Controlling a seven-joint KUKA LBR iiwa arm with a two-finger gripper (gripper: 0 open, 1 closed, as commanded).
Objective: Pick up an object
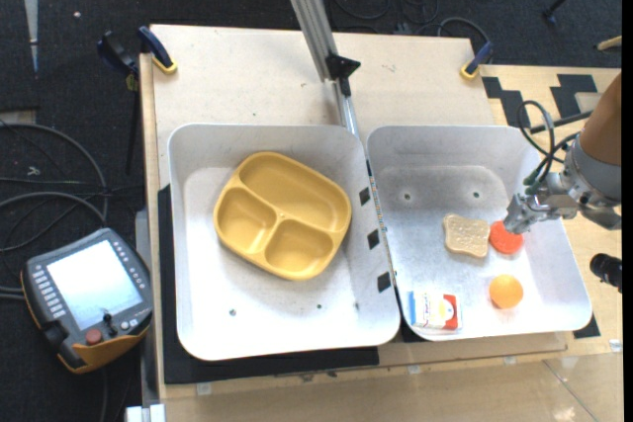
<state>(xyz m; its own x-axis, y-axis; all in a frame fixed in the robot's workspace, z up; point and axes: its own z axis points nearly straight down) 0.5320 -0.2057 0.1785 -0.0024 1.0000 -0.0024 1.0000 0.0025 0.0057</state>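
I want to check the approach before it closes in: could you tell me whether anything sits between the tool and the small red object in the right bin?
Nothing visible does. The tool is right at the red object, above its upper edge. The tan cracker-like piece lies just beside it on the side away from the arm, and the orange ball lies nearer the bin's front, both off the approach.

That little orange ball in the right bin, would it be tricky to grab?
Probably. The orange ball looks round and smooth, so it would likely roll off if nudged. It sits apart on the flat floor of the right bin, with nothing to stop it. It looks small and light.
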